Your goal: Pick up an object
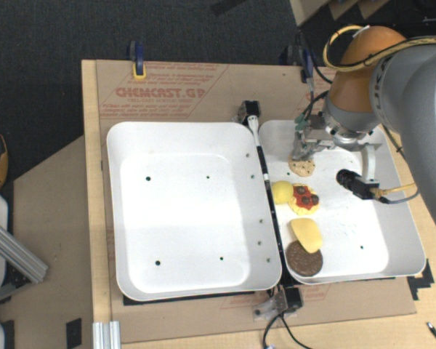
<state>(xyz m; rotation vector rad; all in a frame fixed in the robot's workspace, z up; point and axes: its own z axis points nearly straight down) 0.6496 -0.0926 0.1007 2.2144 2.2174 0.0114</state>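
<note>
The fingers (302,151) hung just above a tan cookie (301,168) in the right bin (400,257); whether they were spread or closed was unclear.

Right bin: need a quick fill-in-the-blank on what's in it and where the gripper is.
1. The gripper hangs right above the tan ___.
2. The brown disc sits at the bin's ___ edge.
3. The red piece lies on a ___ object.
4. All the objects lie in the ___ bin.

Missing: cookie; near; yellow; right
</note>
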